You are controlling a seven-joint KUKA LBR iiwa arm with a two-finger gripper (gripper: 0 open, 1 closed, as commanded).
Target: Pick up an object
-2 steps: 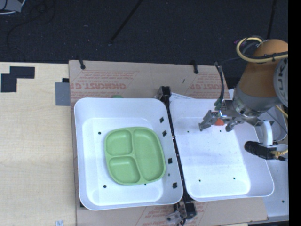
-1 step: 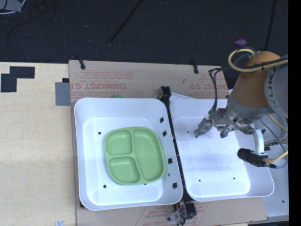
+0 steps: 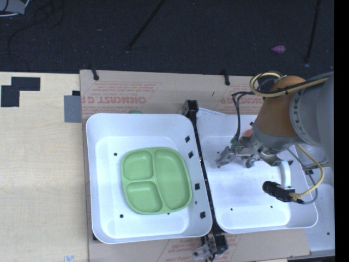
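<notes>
The gripper (image 3: 228, 158) hangs low in the right bin (image 3: 256, 212), fingers parted, holding nothing. The green plate (image 3: 156, 180) lies left of it. Best to centre over an object before closing.

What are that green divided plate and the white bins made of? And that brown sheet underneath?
The green three-compartment plate looks like moulded plastic: uniform colour, soft sheen, rounded edges. The shallow white bins seem smooth plastic too. The brown printed sheet is probably cardboard, judging by its matte surface and red lettering.
</notes>
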